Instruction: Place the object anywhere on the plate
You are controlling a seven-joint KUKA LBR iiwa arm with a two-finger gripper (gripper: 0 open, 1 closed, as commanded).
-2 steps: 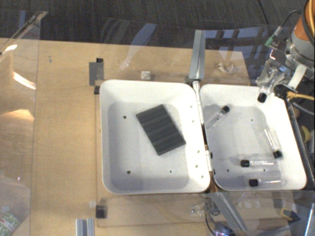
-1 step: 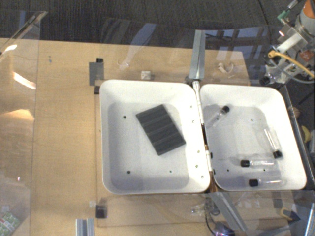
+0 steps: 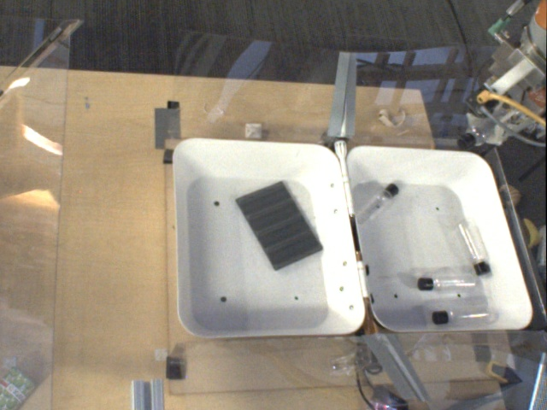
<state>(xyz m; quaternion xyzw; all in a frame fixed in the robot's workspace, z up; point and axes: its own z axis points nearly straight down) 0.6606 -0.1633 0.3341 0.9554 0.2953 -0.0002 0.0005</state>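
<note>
progress: I judge nothing done yet. The plate (image 3: 279, 225), a dark grey ribbed slab, lies tilted in the left bin (image 3: 192, 254) with nothing on it.
objects: four clear vials with black caps, all in the right bin (image 3: 504, 229). vial one (image 3: 376, 199) sits near the top-left corner, cap up-right. vial two (image 3: 473, 246) lies along the right side, cap at the lower end. vial three (image 3: 444, 284) lies flat lower centre, cap on its left. vial four (image 3: 461, 317) lies close to the bottom wall, cap on its left.
target pick: the task doesn't say which vial; I'd take any of them as "the object".
arm: I see the wrist end (image 3: 517, 67) at the top-right corner, outside and above the right bin, well apart from every vial.
claw: can't tell whether it's released or clenched; that end is cut by the frame edge and cluttered with cables. I see nothing carried there.
left to do: reach into the right bin, grasp a vial, carry it over the divider (image 3: 349, 229), set it on the plate.
hard to read: vial bodies are transparent on white, so their outlines nearly vanish; caps are the only reliable cue. Glare patches on the left bench don't touch the bins.
</note>
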